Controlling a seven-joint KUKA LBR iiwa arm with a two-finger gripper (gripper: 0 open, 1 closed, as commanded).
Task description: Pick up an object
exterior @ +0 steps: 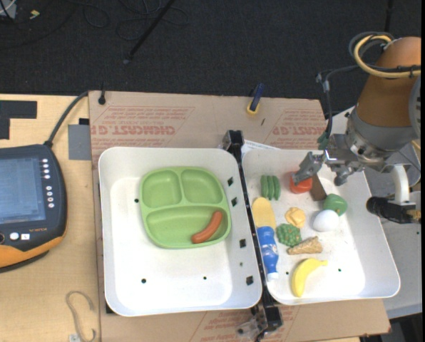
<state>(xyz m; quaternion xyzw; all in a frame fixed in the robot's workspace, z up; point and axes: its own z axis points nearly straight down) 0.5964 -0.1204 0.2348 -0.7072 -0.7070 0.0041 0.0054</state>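
My gripper [322,171] hangs over the upper right part of the right bin [373,262], open, with nothing between its fingers. Just below it lie a red piece [301,184] and a brown block [319,189]. A green ball [335,204] and a white egg [325,221] sit a little nearer the front. Further left in that bin are green beans [270,187], a yellow and blue bottle [265,237], a small yellow piece [295,216], a green broccoli [289,234], a tan wedge [306,246] and a banana [304,275].
The left bin [127,276] holds a green divided plate [173,205] with a sausage [207,227] on it. A teach pendant [16,198] lies on the bench at the far left. A blue and yellow clamp [254,100] sits behind the bins.
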